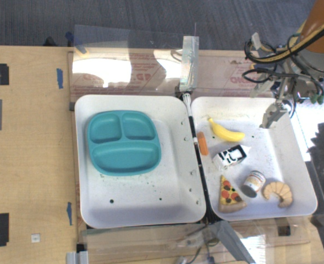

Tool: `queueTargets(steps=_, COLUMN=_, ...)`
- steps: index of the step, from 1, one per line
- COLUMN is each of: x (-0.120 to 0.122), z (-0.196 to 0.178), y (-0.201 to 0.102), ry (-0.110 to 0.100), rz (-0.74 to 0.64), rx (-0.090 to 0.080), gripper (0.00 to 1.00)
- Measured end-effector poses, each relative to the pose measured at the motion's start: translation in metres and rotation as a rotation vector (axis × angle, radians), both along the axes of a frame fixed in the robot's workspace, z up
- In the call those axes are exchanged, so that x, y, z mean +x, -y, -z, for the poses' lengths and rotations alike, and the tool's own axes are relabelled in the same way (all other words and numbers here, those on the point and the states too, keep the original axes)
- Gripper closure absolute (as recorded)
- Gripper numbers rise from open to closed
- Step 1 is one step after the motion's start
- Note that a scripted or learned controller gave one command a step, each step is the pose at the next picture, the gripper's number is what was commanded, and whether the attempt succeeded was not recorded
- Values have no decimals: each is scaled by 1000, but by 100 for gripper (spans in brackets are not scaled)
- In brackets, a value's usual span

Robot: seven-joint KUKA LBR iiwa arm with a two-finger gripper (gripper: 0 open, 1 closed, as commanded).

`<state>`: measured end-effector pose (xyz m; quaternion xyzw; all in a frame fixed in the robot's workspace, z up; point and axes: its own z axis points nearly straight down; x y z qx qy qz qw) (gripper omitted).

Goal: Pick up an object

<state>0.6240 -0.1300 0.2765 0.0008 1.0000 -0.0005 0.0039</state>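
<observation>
The right bin (294, 147) holds several objects: a yellow banana (226, 131), a small orange stick (202, 143) against the left wall, a black-and-white packet (231, 155), a toy pizza slice (230, 193), a small can (253, 183) on its side and a croissant (278, 193). My gripper (275, 114) hangs over the bin's far right part, right of the banana and apart from every object. Its fingers stand open with nothing between them.
A teal divided plate (124, 142) lies in the left bin (173, 202). A clear panel (189, 65) stands behind the bins, with a post at the divide. Cables (272, 54) trail from the wrist at the upper right.
</observation>
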Motion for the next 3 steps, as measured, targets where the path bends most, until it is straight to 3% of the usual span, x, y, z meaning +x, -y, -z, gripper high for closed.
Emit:
queueTargets(steps=1, x=36, z=157, y=-31, ry=-15, rz=319, rx=3, gripper=0)
queueTargets(steps=2, x=14, z=167, y=-26, ry=3, rz=254, rx=3, gripper=0)
queueTargets(steps=3, x=17, z=154, y=-26, ry=13, rz=253, rx=2, gripper=100)
